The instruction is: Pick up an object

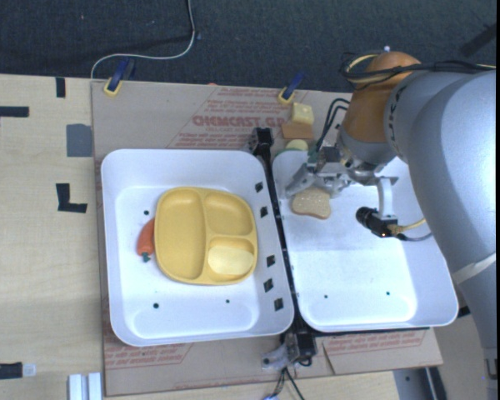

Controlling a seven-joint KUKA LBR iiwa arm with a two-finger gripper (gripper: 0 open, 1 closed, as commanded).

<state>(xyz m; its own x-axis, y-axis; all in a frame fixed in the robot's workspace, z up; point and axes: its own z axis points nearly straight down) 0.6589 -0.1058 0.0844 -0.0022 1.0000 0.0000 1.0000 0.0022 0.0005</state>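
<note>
My gripper (318, 182) hangs low over the back left corner of the right bin (375, 298). Just in front of it, a tan bread-like piece (311, 205) lies flat on the bin floor, close to or touching the gripper's tip. In the left bin (125, 307) a yellow divided plate (192, 223) carries a pale yellow piece (230, 258) in its near right compartment. An orange-red item (145, 238) pokes out from under the plate's left edge.
Behind the right bin, on the cardboard, sit a yellow block (302, 112), a tan block (297, 129) and a small pale green item (296, 146). The grey arm (450, 157) covers the right bin's right side. A black divider (271, 223) runs between the bins.
</note>
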